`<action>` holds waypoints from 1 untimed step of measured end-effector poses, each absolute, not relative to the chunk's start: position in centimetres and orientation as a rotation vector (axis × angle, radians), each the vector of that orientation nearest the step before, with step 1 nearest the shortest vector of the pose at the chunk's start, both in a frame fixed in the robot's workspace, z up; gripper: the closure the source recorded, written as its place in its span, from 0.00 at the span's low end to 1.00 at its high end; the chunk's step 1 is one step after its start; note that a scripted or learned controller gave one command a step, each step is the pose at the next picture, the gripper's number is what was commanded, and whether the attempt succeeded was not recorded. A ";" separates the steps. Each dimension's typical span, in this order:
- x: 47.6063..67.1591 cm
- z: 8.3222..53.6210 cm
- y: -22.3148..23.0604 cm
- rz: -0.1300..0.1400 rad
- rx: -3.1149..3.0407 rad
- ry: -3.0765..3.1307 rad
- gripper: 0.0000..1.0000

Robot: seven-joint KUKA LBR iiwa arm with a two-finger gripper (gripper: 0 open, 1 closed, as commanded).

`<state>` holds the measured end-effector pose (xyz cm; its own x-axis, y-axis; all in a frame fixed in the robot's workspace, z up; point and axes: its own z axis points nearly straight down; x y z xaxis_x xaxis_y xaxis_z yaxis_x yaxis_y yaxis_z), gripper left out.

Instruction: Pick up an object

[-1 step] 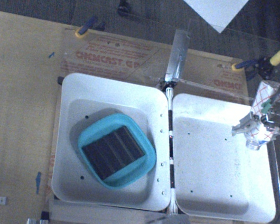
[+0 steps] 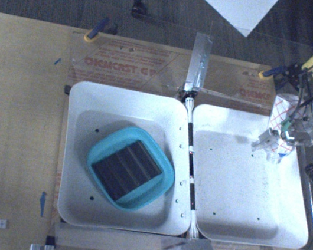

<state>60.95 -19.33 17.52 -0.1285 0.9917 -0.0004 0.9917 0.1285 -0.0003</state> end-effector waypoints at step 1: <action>63.8 9.6 -21.1 0.015 2.053 2.382 0.00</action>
